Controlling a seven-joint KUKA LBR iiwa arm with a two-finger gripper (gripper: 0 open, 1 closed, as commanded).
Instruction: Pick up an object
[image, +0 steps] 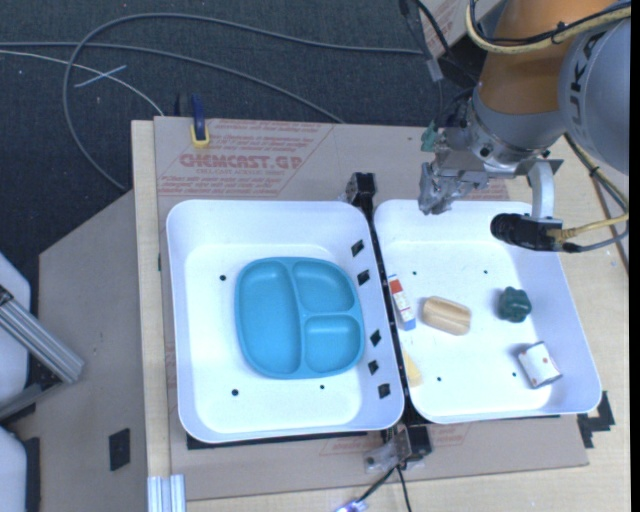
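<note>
Dark carpet is stretching behind the bench, with grey cables (120, 60) looping across it toward eleven o'clock. On the bench, a brown board (250, 155) printed with red lettering is lying under two shallow white bins set side by side, joined along a black clip strip (370, 290) near the centre.

Left bin (190, 300) is holding a blue divided plate (298, 316) with three compartments, sitting flat around nine o'clock of the view's middle.

Right bin (570, 330) is carrying the loose objects. A small red and white tube (401, 302) is lying just beside the bin's left wall. A tan bread-like block (446, 315) is resting near it, toward three o'clock from the tube. A dark green lump (514, 304) is sitting further toward three o'clock, well apart from the block. A small white and grey box-like piece (538, 364) is lying at about five o'clock from the lump. A small yellow scrap (411, 372) is lying at the bin's left wall toward six o'clock.

At one o'clock, the grey arm with its orange band (540, 50) is reaching in, and the gripper (437, 203) is hanging over the far left corner of the right bin, well apart from every object. Nothing is lying between its fingers; whether they are apart or together cannot be made out.
</note>
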